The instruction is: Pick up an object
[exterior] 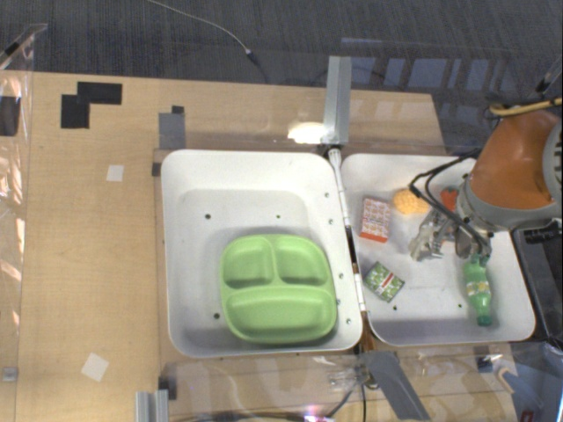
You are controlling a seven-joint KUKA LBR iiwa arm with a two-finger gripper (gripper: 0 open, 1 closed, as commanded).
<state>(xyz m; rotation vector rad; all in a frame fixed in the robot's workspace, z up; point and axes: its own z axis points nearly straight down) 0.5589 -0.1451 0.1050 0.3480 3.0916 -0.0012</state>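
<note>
Gripper [437, 240] low in right bin [440, 323], nothing grasped.
Nearest, green bottle [478, 290] and green packet [383, 280]; farther, red-white box [376, 219], orange ball [406, 202]. Finger state unclear, cannot tell. Risk: closing on bare floor between objects.

A single fixed camera looks down from above at a slant on the pale wooden table [88, 262], far enough off to take in both shallow white plastic bins, the left one [189, 236] and the right one [510, 323], side by side. Dark grey carpeted floor [264, 7] fills the top of the frame beyond the table's far edge. The grey arm with its orange band [519, 161] enters from the right edge.
</note>
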